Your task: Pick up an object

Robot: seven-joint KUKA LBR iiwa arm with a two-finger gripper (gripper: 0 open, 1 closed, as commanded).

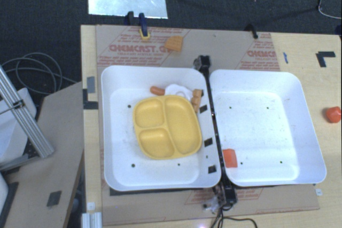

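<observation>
**What could go wrong with the pick**

There are 2 white bins side by side. The left bin (115, 131) holds a yellow tray (166, 126) with 3 sections. The tray takes up most of the middle of that bin. Just behind it sit a small orange sausage shape (157, 91), a white piece (176, 90) and a little tan block (196, 97) close to the right wall. The right bin (299, 131) has an orange block (230, 157) tucked by its left wall, near the front.

I cannot tell how the robot's hand is set, so I will not guess.

The yellow tray looks wide and flat. I think 2 fingers could slip off its rim. The 3 small things are crowded against the tray, so a grab there could bump the tray or push 1 thing away. The orange block is very near the wall, and a finger could hit the wall first.

Another orange thing (333, 114) and a tan piece (173, 43) lie on the bench outside the bins, maybe too far to get.
</observation>
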